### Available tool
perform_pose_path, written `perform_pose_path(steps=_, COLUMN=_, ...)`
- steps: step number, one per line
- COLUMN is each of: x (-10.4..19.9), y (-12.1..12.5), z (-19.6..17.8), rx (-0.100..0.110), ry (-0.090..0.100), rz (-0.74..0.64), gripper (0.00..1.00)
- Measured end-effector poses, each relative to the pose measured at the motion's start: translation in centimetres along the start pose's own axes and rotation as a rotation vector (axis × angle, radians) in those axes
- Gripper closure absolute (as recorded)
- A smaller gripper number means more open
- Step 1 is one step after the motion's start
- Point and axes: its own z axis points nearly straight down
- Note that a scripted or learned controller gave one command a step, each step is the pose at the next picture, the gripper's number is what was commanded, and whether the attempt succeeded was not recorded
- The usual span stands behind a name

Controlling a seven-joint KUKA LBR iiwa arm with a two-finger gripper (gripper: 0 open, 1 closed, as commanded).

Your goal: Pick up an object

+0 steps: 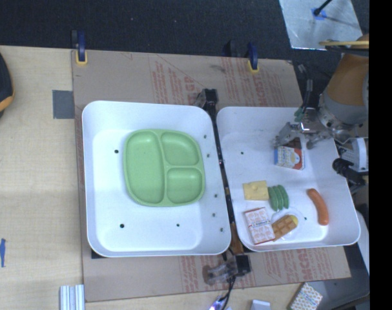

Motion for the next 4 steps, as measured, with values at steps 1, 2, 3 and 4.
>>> perform_pose_path(steps=1, x=-0.8, y=2.7, z=1.7, rx=-0.007, ry=-0.001, rz=-0.003, gripper=0.00)
perform_pose_path(steps=2, x=1.8, y=2.7, z=2.3, rx=-0.006, ry=-0.003, rz=-0.003, gripper=0.00)
perform_pose_path(steps=3, x=-1.8, y=2.6, z=-1.3, rx=-0.008, ry=-0.001, rz=0.002, gripper=0.00)
perform_pose_path(steps=4, x=-1.7, y=-7.4, z=2.9, rx=0.008, ry=0.004, rz=0.003, gripper=0.00)
